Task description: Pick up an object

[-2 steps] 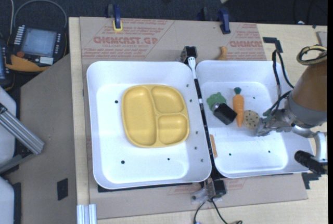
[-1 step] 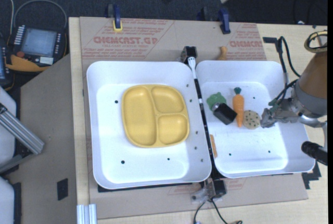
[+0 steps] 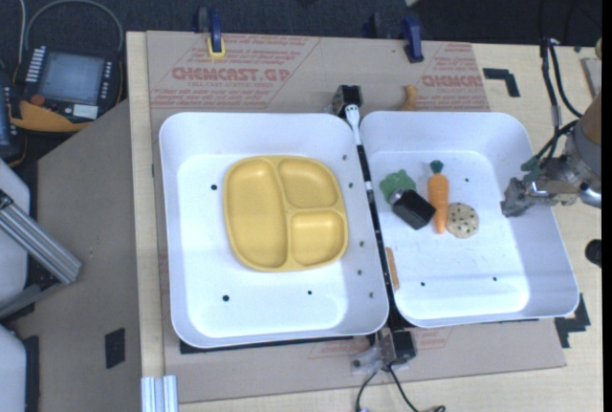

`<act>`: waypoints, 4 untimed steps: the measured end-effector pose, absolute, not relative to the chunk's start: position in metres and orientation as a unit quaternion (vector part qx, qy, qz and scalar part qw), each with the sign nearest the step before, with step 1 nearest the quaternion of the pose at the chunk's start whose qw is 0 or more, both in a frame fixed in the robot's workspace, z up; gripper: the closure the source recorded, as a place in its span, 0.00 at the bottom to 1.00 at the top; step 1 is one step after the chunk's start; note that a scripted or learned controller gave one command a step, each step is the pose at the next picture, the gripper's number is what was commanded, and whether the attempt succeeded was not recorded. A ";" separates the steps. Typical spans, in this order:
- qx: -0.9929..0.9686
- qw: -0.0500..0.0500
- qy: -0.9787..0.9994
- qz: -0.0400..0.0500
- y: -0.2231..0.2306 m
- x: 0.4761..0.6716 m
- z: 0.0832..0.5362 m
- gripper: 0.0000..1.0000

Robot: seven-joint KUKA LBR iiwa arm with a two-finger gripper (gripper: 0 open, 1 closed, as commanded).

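Four small objects lie close together in the right bin (image 3: pixel 478 291). An orange toy carrot (image 3: pixel 439 198) with a green top lies lengthwise in the middle. A green leafy piece (image 3: pixel 395 182) sits to its left, and a black block (image 3: pixel 413 209) lies just below that, touching the carrot. A round speckled cookie (image 3: pixel 463 220) rests to the carrot's right. My gripper (image 3: pixel 517 200) is over the bin's right wall, right of the cookie and apart from all of the objects. I see nothing in it.
The left bin (image 3: pixel 191 286) holds a yellow divided plate (image 3: pixel 285 210) at its centre. Blue clamps (image 3: pixel 215 30) pin the cardboard bench top at the back. Cables (image 3: pixel 555 85) hang near the arm at the right.
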State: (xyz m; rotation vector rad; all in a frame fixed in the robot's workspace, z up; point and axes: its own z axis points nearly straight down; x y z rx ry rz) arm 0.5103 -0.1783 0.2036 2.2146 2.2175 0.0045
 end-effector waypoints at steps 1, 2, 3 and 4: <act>0.707 0.003 0.708 0.001 -0.179 0.511 0.232 1.00; 0.705 0.001 0.709 0.001 -0.133 0.530 0.239 1.00; 0.705 0.001 0.709 0.001 -0.088 0.542 0.244 1.00; 0.705 -0.001 0.709 0.000 -0.039 0.555 0.229 1.00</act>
